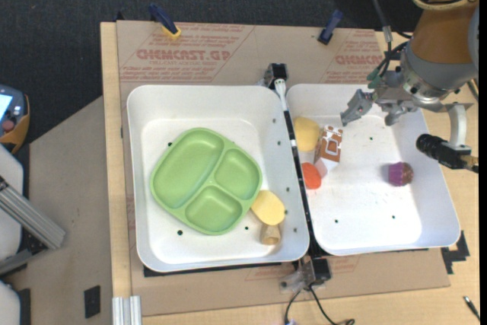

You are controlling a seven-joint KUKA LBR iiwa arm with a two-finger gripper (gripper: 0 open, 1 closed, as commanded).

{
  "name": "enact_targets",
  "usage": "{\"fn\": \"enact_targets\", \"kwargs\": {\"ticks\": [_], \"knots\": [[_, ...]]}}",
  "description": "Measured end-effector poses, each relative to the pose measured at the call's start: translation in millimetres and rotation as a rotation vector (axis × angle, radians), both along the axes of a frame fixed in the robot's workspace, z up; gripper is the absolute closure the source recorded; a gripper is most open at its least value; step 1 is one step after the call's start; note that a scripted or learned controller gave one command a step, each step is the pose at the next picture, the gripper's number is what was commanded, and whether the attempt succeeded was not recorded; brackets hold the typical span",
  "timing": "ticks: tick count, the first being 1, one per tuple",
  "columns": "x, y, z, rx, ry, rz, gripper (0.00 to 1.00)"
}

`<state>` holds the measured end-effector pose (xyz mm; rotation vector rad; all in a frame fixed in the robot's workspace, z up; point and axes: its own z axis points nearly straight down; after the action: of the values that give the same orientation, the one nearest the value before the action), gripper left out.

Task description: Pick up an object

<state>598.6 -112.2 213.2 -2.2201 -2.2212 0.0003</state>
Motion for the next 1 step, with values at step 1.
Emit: {"fn": "enact_targets", "kwargs": {"ticks": [1], "knots": [[-4.2, -26.3, -104.8, -0.003, -0.022, 0.002, 0.00]]}}
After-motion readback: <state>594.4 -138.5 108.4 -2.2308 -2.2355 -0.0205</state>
